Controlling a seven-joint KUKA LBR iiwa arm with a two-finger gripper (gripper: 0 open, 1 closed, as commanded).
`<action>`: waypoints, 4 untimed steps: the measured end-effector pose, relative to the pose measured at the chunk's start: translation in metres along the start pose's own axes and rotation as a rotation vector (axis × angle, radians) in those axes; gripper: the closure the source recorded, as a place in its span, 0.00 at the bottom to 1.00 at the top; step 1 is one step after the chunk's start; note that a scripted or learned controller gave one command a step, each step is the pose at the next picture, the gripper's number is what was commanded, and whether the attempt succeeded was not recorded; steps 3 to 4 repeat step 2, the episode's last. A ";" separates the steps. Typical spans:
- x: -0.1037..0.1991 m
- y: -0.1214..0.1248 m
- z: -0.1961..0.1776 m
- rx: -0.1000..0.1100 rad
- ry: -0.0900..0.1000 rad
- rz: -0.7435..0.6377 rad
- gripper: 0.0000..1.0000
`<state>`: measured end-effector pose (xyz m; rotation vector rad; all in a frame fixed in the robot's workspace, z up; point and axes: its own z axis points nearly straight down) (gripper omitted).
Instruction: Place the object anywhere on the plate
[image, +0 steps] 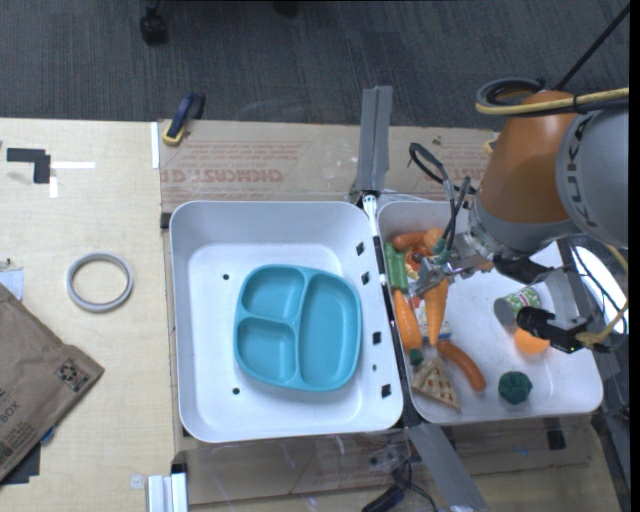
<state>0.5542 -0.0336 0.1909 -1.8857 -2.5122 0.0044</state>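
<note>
A blue plate with three compartments lies in the middle of the left bin, with nothing on it. My gripper is low over the left side of the right bin, amid a cluster of toy foods. Directly under and around it are a green vegetable, an orange carrot and a small orange piece. The wrist and cables hide the gripper's tips, and I cannot tell whether anything is held.
Also in the right bin are a sausage, a waffle wedge, a dark green ball, an orange fruit and a green-white packet. A tape roll lies on the bench at left.
</note>
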 end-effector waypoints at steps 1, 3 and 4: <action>0.079 0.019 0.000 0.000 0.001 0.004 1.00; 0.079 0.019 0.000 0.000 0.001 0.004 0.00; 0.079 0.019 0.000 0.000 0.001 0.004 0.00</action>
